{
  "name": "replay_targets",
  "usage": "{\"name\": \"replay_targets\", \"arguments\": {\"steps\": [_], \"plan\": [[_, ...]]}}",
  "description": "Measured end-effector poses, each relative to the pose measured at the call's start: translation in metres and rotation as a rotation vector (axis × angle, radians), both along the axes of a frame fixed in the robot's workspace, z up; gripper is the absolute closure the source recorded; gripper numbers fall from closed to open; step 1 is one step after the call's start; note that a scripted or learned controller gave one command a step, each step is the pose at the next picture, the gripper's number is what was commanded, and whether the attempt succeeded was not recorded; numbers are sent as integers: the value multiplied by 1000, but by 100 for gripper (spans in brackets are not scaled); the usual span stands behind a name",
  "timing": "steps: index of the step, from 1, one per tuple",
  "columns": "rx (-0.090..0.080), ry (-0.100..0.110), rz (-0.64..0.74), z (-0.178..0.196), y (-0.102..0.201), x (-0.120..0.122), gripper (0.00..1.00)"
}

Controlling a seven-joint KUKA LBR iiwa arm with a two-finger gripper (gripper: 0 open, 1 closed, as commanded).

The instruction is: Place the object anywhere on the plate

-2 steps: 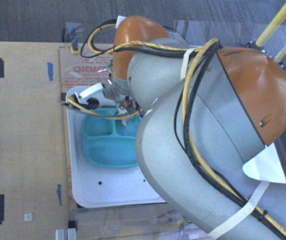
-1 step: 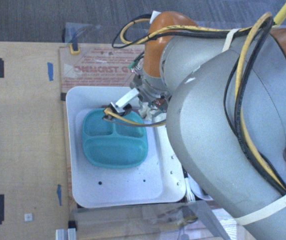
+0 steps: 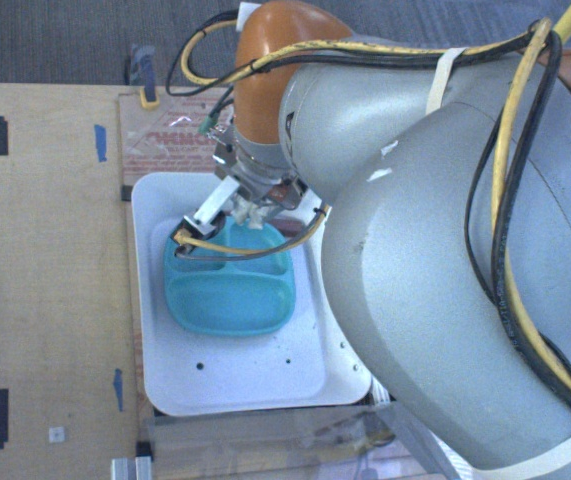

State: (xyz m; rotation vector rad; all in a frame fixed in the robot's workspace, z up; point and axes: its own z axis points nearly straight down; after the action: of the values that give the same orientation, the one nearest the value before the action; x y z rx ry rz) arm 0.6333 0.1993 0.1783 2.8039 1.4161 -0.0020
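My end effector (image 3: 240,213) hangs low over the far rim of the teal plate (image 3: 230,293), at about twelve o'clock on the plate. My own wrist and the orange band (image 3: 270,53) above it cover most of the tool, so I cannot tell how far it is open or whether anything sits in it. A white part of the tool slants down toward eight o'clock, and a yellow cable (image 3: 240,251) loops under it across the plate's upper part, close over the plate's surface.

The plate is a divided one with compartments. It lies in the white bin (image 3: 255,378), in the bin's upper left part, near the wall at nine o'clock. Its near edge, at six o'clock, shows fully; its far edge is under my tool. I cannot make out the object I am to place: nothing separate from the plate and my tool is plain to me, either on the plate or on the bare bin floor toward six o'clock.

My grey arm (image 3: 445,248) covers the side from one to five o'clock, with yellow and black cables along it. To the bin's nine o'clock runs the pale wooden bench (image 3: 45,268), with black corner marks and small blue tape strips (image 3: 100,143) on it. Beyond the bin at twelve o'clock lies a brown cardboard sheet (image 3: 170,138) with red print.
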Motion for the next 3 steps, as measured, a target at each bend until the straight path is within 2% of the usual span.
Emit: {"name": "replay_targets", "arguments": {"steps": [1, 2, 3], "plan": [[5, -22, -96, -54, 19, -35, 100], [1, 0, 67, 15, -4, -71, 100], [0, 0, -138, 9, -46, -29, 100]]}}
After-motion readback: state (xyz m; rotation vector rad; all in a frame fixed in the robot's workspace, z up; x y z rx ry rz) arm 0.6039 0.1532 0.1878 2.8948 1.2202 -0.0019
